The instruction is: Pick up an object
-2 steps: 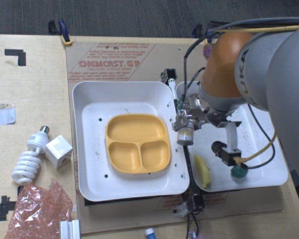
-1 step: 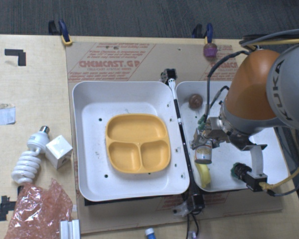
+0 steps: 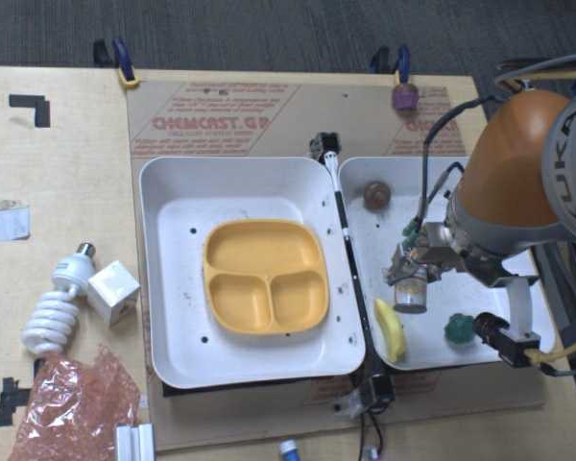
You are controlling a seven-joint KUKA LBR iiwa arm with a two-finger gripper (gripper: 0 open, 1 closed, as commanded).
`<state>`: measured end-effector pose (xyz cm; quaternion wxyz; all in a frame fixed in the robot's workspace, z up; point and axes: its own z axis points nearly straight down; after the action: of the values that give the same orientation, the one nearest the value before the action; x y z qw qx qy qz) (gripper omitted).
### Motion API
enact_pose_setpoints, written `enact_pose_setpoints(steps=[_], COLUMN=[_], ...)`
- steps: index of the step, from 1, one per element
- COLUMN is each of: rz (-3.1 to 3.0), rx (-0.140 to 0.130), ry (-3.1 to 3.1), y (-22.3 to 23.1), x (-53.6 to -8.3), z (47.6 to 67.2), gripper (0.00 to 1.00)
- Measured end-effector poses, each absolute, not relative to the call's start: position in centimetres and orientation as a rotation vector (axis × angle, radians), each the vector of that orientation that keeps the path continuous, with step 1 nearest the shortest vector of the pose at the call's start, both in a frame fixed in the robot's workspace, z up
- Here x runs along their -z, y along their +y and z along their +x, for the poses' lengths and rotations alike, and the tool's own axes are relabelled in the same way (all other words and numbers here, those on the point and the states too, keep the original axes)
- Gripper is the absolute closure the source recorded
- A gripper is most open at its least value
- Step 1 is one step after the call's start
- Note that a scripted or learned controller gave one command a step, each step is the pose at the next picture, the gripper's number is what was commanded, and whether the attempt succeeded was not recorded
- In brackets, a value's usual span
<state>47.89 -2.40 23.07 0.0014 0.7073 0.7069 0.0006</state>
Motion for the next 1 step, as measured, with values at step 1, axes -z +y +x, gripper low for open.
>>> enact_pose_setpoints(steps=[1], rz=[2.223], rx=[0.002], ry=[2.22], y=[-2.81], x=[-22.08], z=[47.77], gripper=[1.0])
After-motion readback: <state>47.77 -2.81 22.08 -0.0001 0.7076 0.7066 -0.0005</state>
